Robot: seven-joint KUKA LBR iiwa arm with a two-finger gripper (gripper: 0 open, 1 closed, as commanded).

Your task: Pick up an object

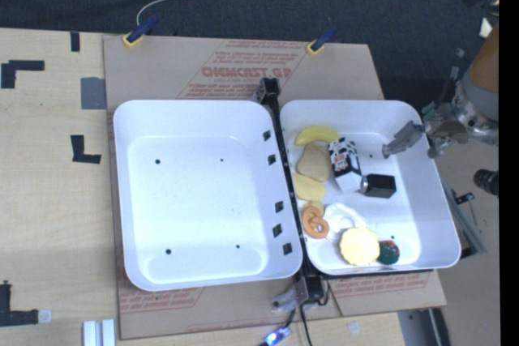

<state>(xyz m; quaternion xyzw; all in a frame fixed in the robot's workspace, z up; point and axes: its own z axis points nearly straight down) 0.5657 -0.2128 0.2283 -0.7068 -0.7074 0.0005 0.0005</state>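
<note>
The right bin (430, 198) holds several small objects. Along its left side lie a yellow banana (316, 134), a tan wedge (313, 162), a pale yellow piece (308, 188) and an orange ring (315, 224). A black-and-white patterned toy (343, 155) and a small black box (379, 185) lie in the middle. A yellow round object (358, 245) and a green ball (388, 253) lie at the near edge. My gripper (421, 142) hangs over the bin's far right rim, open, with nothing between its fingers. It is right of and apart from all the objects.
The left bin (195, 190) stands beside the right one, with a black divider (280, 174) between them. Both rest on a cardboard sheet (243, 69) held by blue-and-yellow clamps. A cable crosses the dark floor at the back.
</note>
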